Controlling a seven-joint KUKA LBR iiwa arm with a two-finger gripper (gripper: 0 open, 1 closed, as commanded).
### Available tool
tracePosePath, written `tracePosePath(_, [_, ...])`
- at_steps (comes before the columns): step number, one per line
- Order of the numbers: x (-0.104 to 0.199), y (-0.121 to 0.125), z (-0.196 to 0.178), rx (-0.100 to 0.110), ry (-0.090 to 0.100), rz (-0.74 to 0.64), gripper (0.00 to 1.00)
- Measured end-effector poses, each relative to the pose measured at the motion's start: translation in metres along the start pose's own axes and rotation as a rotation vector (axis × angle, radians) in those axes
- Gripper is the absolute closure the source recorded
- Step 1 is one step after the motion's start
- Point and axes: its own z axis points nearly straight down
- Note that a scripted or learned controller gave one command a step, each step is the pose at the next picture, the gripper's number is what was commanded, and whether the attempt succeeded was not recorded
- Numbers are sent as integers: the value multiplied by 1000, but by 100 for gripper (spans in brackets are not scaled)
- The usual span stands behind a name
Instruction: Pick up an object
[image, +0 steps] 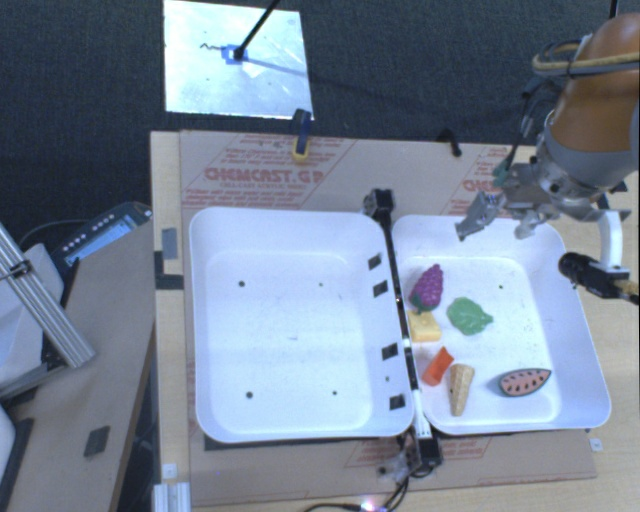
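Observation:
My gripper (503, 222) hangs over the far edge of the right bin (575, 345), its two fingers spread open with nothing between them. Below it in that bin lie a purple grape bunch (429, 286), a green leafy piece (468, 316), a yellow cheese block (425, 327), an orange-red piece (437, 367), a tan cone (460, 387) and a watermelon slice (524, 381). The grapes are the nearest object to the gripper, down and to its left.
The left bin (290, 330) sits beside the right one, joined by a black clip strip (392, 310). A shiny metal sheet (238, 60) lies at the back. A grey device (100, 232) and metal rail (40, 310) stand at the left.

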Motion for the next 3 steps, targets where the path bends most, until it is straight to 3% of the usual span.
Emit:
tracePosePath(1, [0, 1, -11, -3, 0, -3, 100])
tracePosePath(2, [26, -42, 106, 11, 3, 2, 100])
tracePosePath(3, [108, 3, -42, -19, 4, -11, 100])
